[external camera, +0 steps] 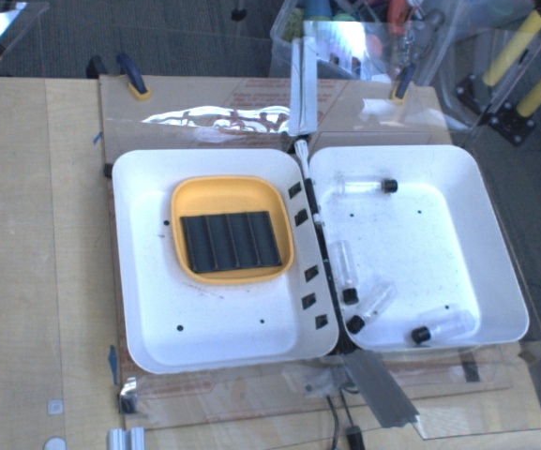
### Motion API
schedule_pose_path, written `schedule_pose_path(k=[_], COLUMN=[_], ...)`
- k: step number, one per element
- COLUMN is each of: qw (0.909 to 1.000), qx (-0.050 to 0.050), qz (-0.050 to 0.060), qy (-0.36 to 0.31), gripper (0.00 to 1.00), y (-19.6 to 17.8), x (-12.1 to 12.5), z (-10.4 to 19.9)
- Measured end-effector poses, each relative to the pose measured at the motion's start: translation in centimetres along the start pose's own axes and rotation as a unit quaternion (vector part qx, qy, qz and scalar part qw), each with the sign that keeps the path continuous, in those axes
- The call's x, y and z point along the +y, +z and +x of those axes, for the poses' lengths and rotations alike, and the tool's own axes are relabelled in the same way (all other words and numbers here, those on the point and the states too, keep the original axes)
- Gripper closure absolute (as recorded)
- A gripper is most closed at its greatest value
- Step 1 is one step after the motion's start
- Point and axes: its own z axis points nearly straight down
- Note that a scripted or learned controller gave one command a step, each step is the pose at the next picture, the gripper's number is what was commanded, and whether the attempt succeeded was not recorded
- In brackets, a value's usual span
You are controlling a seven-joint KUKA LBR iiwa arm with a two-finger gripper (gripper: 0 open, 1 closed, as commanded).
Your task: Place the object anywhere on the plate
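Black ribbed block (230, 242) lies flat on the yellow plate (187, 200), long axis left-right, in the bin (148, 326) farther from the arm's entry side. Claw state: cannot tell. Placement looks done.

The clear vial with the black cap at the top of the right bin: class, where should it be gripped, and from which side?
Judging by its pose, grip the vial mid-barrel from above, closing across its narrow width: it lies flat, alone, cap pointing right.
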Motion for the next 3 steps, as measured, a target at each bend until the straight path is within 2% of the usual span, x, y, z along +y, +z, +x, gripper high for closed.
schedule_pose_path(k=[1,3], qw=[0.9892,0.9891], qx=[0.0,0.0], qz=[0.0,0.001], qy=[-0.146,-0.147], gripper=[1.0,1.0], y=[0.05,0.07], x=[-0.22,-0.29], z=[1.63,1.61])
